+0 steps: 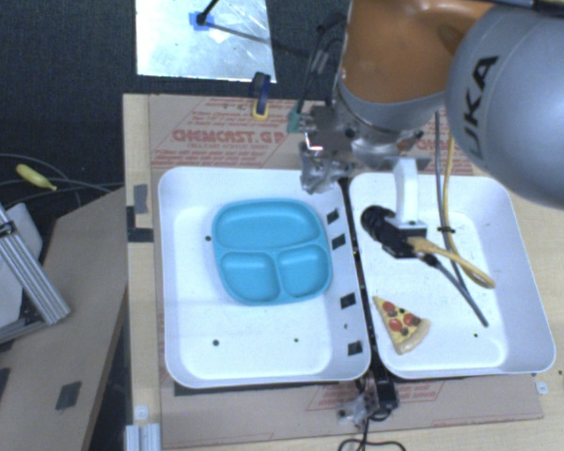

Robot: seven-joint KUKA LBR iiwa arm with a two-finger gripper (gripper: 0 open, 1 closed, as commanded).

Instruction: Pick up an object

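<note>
We look down on a bench (85, 252) covered by a printed cardboard sheet (216, 134), with dark floor beyond it and two shallow white bins set side by side. The left bin (244, 346) holds a blue plate (268, 252) with three compartments, lying flat near the bin's middle. The right bin (517, 327) holds a toy pizza slice (400, 323) close to its near edge, just beside the wall shared by the two bins.

The gripper (318, 175) hangs at the far end of that shared wall, roughly over the seam between the bins. From there the plate lies to the left and toward us, its far right corner near the claw. The pizza slice lies to the right and well toward us, apart from the claw. Its long axis runs on a diagonal, with the tip pointing back toward the seam and the crust toward the near right. We judge the plate to be the closer target, though its flat rim offers less to grip than the slice.

The grey arm (508, 83) and its orange band cover the far part of the right bin. We cannot tell whether the claw is released or clenched, since its tip is small and cluttered here, and we see nothing held in it
</note>
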